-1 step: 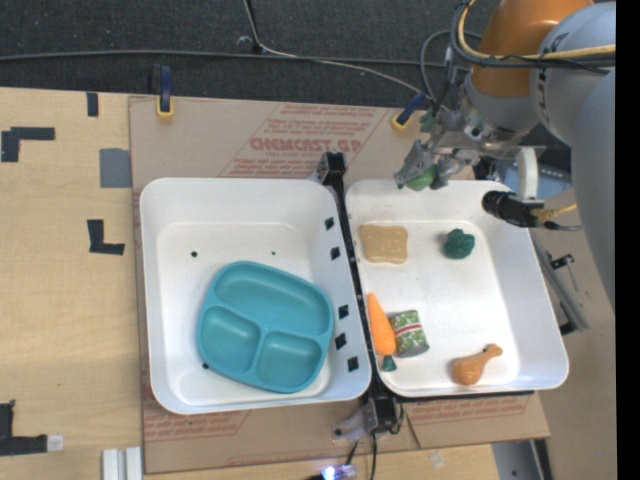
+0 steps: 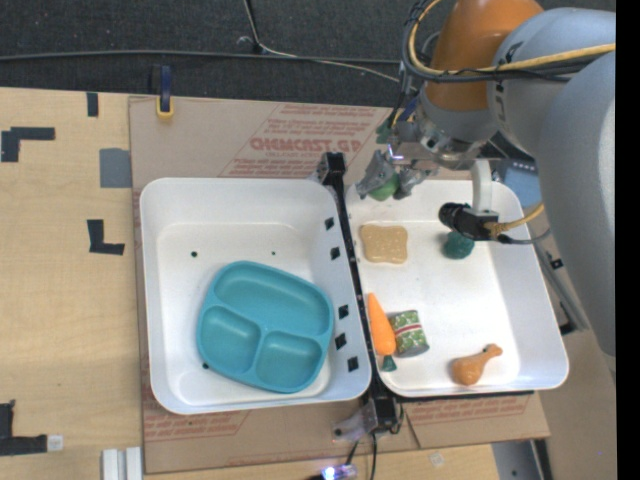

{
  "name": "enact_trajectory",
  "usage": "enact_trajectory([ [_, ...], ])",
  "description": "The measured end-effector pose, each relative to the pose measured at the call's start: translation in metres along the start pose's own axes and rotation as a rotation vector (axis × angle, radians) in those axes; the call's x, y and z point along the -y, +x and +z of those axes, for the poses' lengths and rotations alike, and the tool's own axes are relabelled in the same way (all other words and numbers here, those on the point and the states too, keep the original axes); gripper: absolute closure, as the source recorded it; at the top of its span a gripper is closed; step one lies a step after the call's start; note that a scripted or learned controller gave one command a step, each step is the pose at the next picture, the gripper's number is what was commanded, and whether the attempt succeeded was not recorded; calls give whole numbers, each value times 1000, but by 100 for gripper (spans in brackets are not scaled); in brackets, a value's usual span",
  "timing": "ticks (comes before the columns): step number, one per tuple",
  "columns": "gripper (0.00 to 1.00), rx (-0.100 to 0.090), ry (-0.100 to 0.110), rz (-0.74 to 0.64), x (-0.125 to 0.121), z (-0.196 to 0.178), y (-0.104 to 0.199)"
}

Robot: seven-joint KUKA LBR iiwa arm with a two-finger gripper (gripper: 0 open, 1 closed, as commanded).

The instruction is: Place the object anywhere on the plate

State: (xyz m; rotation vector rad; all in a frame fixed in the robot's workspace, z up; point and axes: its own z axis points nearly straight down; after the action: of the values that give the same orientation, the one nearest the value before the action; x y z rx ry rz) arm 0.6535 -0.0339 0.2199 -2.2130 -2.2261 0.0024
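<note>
Overhead, the claw (image 2: 392, 180) hung at the far edge of the right bin (image 2: 500, 298), close to the divider between the two bins. A small green object (image 2: 381, 190) sat at its tips, apparently pinched between the fingers, though the view was too cluttered there to tell how wide they stood or how firm the hold was. The claw touched nothing else that could be made out.

Just below the claw, on the bin floor, lay a tan slice of toast (image 2: 384, 244). To the claw's right, near the same far wall, a dark teal lump (image 2: 459, 246) rested under a black fitting on the arm. Farther below the claw, against the divider, an orange carrot (image 2: 379, 326) lay lengthwise, with a small green-and-white packet (image 2: 408, 332) touching its right side. Well below and to the right of the claw, near the bin's near wall, sat a brown drumstick (image 2: 474, 364).

Below and to the left of the claw, across the divider, the blue plate (image 2: 264, 325) with three compartments lay in the left bin (image 2: 170, 268), and nothing rested on it. Both bins stood on the worktop (image 2: 60, 298).
</note>
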Motion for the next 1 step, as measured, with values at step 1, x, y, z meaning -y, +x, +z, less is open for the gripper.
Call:
enact_trajectory([
  [1,100,0,0,0,7,-5,60],
])
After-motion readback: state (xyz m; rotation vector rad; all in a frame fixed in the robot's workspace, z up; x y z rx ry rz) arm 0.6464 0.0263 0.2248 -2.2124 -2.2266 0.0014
